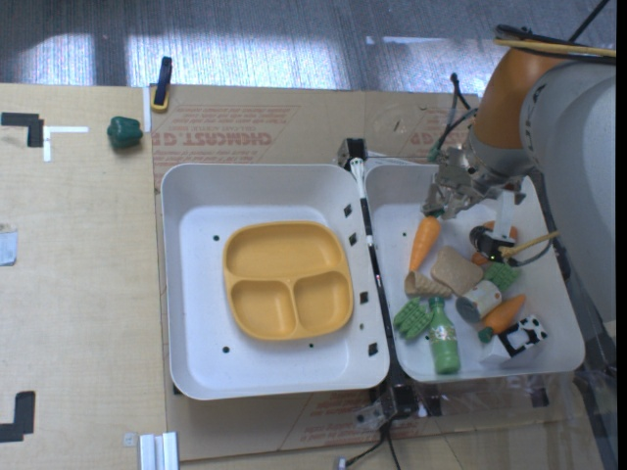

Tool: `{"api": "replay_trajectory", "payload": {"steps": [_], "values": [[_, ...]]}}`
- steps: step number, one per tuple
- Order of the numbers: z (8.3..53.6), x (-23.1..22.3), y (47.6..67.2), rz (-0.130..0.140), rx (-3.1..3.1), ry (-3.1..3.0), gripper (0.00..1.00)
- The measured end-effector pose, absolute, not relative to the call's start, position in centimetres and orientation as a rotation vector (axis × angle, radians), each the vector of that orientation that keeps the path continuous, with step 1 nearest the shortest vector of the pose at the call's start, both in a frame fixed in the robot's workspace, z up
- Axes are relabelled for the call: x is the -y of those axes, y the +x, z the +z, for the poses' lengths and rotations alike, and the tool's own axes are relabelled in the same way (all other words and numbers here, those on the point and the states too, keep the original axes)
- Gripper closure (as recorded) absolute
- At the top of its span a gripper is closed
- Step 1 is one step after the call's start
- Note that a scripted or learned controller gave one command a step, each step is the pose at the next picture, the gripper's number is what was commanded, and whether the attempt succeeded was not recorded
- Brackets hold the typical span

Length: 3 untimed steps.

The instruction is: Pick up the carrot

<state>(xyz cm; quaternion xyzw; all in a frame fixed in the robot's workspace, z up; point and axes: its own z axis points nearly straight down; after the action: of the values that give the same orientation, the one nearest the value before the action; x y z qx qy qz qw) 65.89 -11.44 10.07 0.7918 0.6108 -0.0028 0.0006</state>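
Camera view: we see the end effector (443, 204) low in the right bin (392, 292), right at the top end of the carrot (423, 243), which lies tilted on the bin floor near the left wall, thick end up toward the wrist and tip pointing down at the brown card piece (454, 270). We can't tell how far apart the tool's tips stand; the wrist body hides them, and we see nothing lifted off the floor, so we don't count this as a grasp. Risks as we judge them: contact looks to be at the very end of the carrot, not mid-body, so a tapered smooth surface could squirt out on closing or pivot and drop on lift. The clutter is tight: the brown card touches or overlaps the carrot tip, the green leafy toy (415, 317) and green bottle (443, 336) sit just below, so a drag could snag them. A second orange piece (503, 313) lies lower right near the black-and-white toy (527, 334); we should not confuse it with the target. The bin's left wall and divider clip (354, 152) are near, so a sideways offset risks a collision. The yellow tray (289, 278) in the left bin (186, 292) is well apart, no concern.
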Motion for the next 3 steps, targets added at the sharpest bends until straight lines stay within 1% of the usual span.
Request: {"api": "replay_trajectory", "payload": {"steps": [1, 2, 3], "values": [[9.2, 11.6, 57.6, -0.002, -1.804, 2.572, 1.0], [19.1, 8.0, 52.3, -0.006, -1.366, 2.831, 1.0], [19.1, 8.0, 52.3, -0.006, -1.364, 2.831, 0.0]]}}
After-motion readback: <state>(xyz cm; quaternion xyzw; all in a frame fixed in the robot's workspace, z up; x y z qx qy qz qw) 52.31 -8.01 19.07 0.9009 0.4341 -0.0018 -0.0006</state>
